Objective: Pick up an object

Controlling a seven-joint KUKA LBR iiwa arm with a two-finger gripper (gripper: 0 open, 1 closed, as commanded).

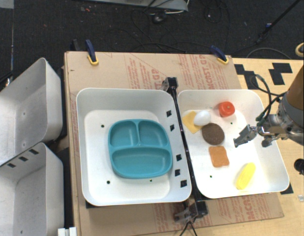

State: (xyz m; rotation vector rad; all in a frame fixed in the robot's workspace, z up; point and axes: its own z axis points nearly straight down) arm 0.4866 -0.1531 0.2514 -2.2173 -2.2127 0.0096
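The left bin (88, 146) holds a teal tray (140, 148). The right bin (270, 178), by the tabletop's right edge, holds a brown disc (213, 133), toast (219, 156), banana (245, 175), tomato (227, 108) and egg (202, 116). The jaws stand open with nothing between them, just right of the disc.

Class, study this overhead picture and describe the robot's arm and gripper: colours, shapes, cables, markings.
The arm enters from the right as a thick rounded grey body with an orange band above the wrist. Black cables loop beside it. The gripper is a small grey and black metal assembly ending in dark fingers. No lettering or logos can be made out.
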